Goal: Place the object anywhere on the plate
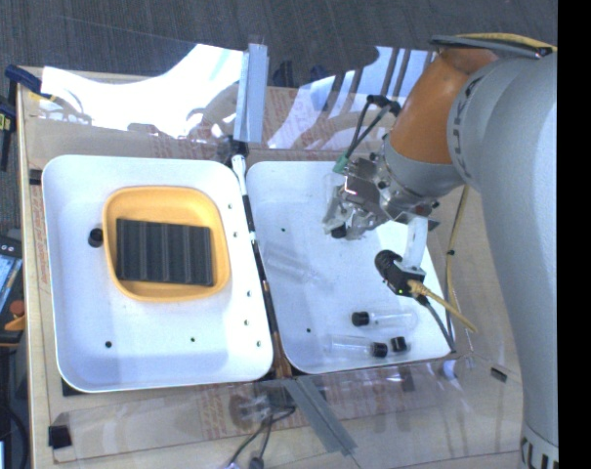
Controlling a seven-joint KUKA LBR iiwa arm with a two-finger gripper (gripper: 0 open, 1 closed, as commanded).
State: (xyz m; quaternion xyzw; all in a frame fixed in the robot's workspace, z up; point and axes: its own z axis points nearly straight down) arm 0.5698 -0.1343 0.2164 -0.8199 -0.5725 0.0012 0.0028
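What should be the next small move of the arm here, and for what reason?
Probably lower the hand toward the small clear tubes with black caps near the front of the right bin. The hand sits above the middle of that bin, apart from them, and nothing shows between its fingers. The yellow plate in the left bin carries just a dark ribbed insert.

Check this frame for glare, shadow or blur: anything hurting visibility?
Camera view: strong glare on the clear sheet behind the bins; soft shadow under the yellow plate; the clear tubes in the right bin are faint; the gripper looks slightly blurred.
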